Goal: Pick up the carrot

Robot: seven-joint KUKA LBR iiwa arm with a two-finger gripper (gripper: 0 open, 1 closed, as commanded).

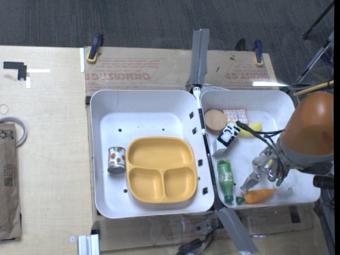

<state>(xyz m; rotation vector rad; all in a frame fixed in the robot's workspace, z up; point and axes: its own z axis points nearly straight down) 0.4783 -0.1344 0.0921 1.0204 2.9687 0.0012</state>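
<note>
An orange carrot [258, 196] lies flat near the front edge of the right bin [276, 101], its green tip pointing left. My gripper [254, 180] hangs just above and slightly left of it, reaching in from the right under the orange wrist band. Its fingers [249, 184] point down and left toward the bin floor, close to the carrot's upper side. Nothing shows between them.
In the right bin, a green bottle [225, 180] lies left of the carrot, with a round tan disc [215, 120], a black-and-white object [229, 135], a yellow item [251, 128] and a patterned card [235, 115] farther back. The left bin [106, 110] holds a yellow divided tray [161, 169] and a small can [116, 159].
</note>
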